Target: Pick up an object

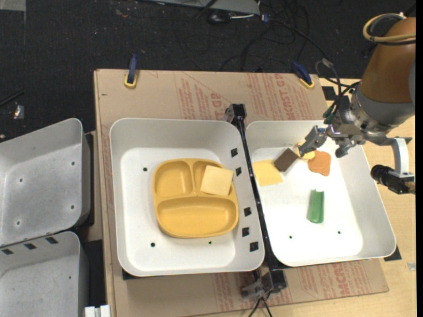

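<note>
The end effector (305, 152) hangs low in the upper part of the right bin (370, 243), close beside the orange piece (320, 163). I cannot tell its state, and nothing looks lifted. The green block (316, 206) and yellow slice (267, 174) lie on the bin floor. The pick seems not yet done.

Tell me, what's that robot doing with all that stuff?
The arm's gripper is reaching into the right bin, low near a yellow block and an orange piece. A green piece lies closer to the front. It isn't holding anything yet. The left bin holds a yellow tray with a pale block in it.
</note>
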Robot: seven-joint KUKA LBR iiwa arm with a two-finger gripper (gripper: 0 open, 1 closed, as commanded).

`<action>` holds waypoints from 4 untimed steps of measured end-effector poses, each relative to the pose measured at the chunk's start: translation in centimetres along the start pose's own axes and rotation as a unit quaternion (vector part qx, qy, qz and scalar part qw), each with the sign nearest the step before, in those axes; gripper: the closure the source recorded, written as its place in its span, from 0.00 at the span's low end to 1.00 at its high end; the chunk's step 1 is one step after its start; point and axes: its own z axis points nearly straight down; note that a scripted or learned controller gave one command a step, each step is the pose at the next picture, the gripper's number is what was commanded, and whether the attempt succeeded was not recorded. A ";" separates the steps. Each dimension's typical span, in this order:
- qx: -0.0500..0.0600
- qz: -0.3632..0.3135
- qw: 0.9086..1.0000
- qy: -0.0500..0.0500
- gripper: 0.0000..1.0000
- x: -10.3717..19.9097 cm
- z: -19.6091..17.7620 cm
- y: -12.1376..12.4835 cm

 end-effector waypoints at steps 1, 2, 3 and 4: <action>0.003 0.001 1.000 0.000 0.00 0.0 6.4 -0.5; 0.002 0.002 1.000 0.000 0.00 -0.3 11.0 -1.2; 0.001 0.001 1.000 0.000 0.00 -0.2 14.5 -1.3; 0.000 0.002 1.000 0.000 1.00 -0.2 13.3 -1.2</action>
